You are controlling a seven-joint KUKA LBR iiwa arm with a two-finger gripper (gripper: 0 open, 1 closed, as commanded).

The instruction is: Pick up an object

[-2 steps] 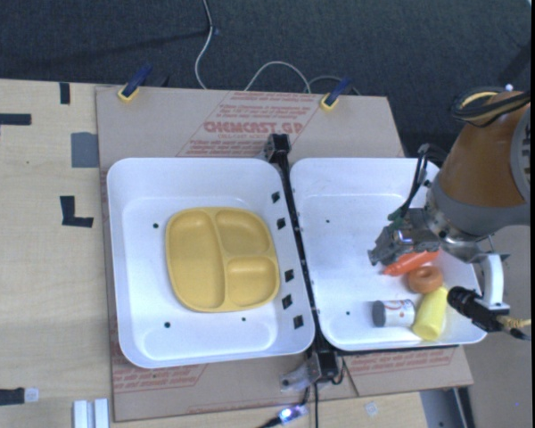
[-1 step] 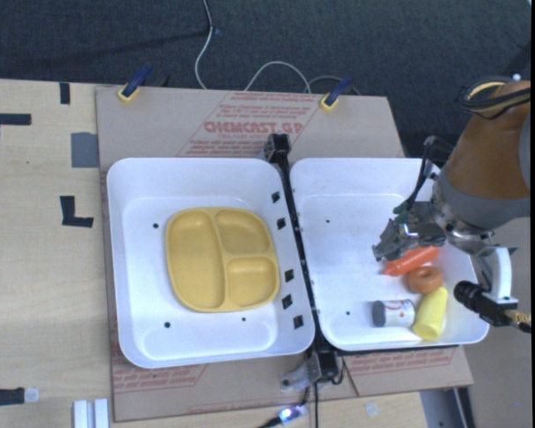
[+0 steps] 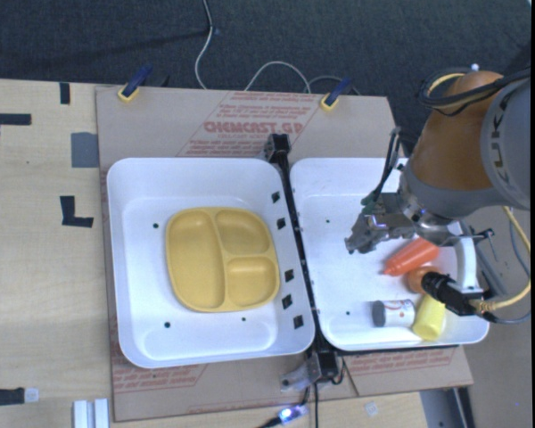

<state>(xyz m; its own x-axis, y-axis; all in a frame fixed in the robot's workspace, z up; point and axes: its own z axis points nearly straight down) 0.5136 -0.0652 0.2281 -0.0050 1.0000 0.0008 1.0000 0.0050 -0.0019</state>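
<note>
Item: KUKA arm [image 3: 468,150], reaching in from the right over the right bin [image 3: 325,203]. End effector [image 3: 367,235] hangs low above the bin floor, left of the objects; whether its fingers stand apart or together cannot be told, as they read as one dark cluster from above. Nothing visible in its grip.

Candidates for picking, all in the right bin's near right corner:
- orange carrot-shaped object [image 3: 412,257], just right of the end effector, tilted.
- small white tube with grey cap [image 3: 393,311], lying flat near the front rim.
- yellow object [image 3: 430,318], touching the tube's right end.
- a dark brownish object [image 3: 415,281], below the carrot shape, partly covered.

Left bin [image 3: 125,266]: one yellow divided plate [image 3: 221,259], lying flat at its centre.

Handling note (judgement): the carrot shape is nearest; a good approach likely shifts right, centres over its middle, and closes across its narrow width. The tube and yellow object lie in contact, so a grasp there risks nudging both.

Obscured: the wrist and a black cable fitting [image 3: 450,292] overlap the corner; the dark object's identity is unclear, and the bin's right wall is covered by the arm.
</note>
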